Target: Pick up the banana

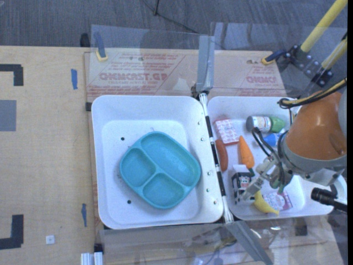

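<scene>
The banana (pixel 266 204) is small and yellow. It lies near the front edge of the right bin (pixel 309 211), partly on a pink-and-white packet (pixel 280 200). My gripper (pixel 259 184) hangs just above and to the left of the banana, pointing down toward the bin floor, with the orange-banded wrist (pixel 314 134) behind it to the right. The arm covers the right side of this bin.
Also in the right bin are an orange carrot (pixel 246 152), a red-orange sausage shape (pixel 222 154), a pink packet (pixel 226 130), a grey-and-green bottle (pixel 266 123), a blue item (pixel 270 141) and a black-and-white item (pixel 241 181). A teal divided plate (pixel 160 170) lies in the left bin (pixel 105 148).
</scene>
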You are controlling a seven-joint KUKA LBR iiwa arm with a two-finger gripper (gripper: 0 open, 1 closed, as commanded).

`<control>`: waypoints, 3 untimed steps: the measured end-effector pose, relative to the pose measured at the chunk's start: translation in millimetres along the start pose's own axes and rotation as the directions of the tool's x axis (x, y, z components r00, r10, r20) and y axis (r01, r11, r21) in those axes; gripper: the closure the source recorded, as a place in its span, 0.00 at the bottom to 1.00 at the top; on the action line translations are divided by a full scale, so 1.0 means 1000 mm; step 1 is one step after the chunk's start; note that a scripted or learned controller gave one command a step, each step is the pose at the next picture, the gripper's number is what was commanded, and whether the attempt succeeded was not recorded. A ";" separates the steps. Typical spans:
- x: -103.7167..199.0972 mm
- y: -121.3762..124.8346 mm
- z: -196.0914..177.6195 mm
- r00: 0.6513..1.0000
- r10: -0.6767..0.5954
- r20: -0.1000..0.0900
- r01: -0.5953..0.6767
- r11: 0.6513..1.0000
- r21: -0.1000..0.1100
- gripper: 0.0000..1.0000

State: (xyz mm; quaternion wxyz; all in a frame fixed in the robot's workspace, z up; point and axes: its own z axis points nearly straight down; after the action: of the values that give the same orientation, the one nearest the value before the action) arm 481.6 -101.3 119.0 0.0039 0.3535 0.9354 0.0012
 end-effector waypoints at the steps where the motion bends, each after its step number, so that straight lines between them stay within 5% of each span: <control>1: -0.023 -0.010 0.013 0.952 -0.306 0.014 0.306 0.952 -0.019 0.00; 2: -0.023 -0.017 0.014 1.000 -0.017 0.007 0.017 1.000 -0.011 0.00; 3: -0.027 -0.014 -0.001 1.000 -0.016 0.021 0.016 1.000 -0.020 1.00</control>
State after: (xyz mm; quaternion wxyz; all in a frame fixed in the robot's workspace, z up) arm 492.7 -129.6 119.8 0.0173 0.3460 0.9381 0.0071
